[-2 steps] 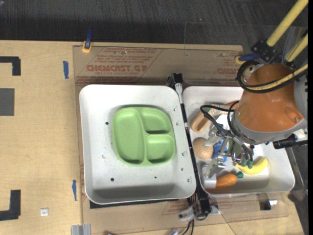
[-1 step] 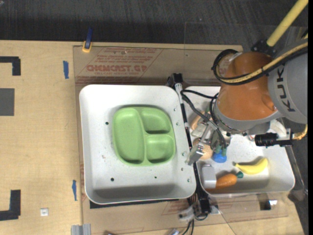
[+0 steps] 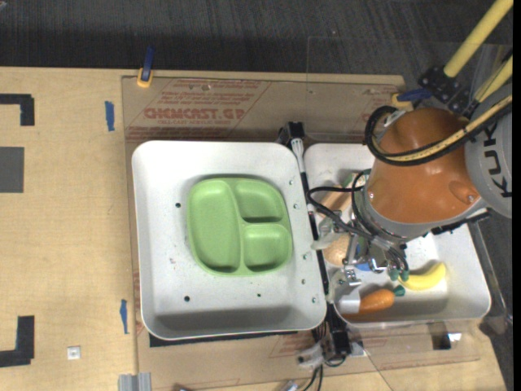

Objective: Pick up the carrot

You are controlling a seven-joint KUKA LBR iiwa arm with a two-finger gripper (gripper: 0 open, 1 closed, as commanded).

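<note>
Spreading across most of the view, the bench is tan board, with strips of black and blue tape on its left part and a sheet of printed cardboard under the two bins. The left bin, white and shallow, lies near the bench's middle, and a green divided plate with three compartments rests at its centre. The right bin sits just beside the left bin's right edge, with black clips and wiring in the seam between them. The arm reaches in from the right; its orange band hangs over the right bin's upper half and hides much of that bin's floor. Yellow hoses run from the arm toward the upper right corner. The gripper points down over the right bin's lower left part; its fingers are tangled with metal parts and wires, so whether they are spread or closed cannot be told, and nothing can be seen held between them. A yellow banana lies near the right bin's lower edge. The carrot, orange with a green tip, lies at that lower edge, just left of the banana and just below the gripper.
</note>
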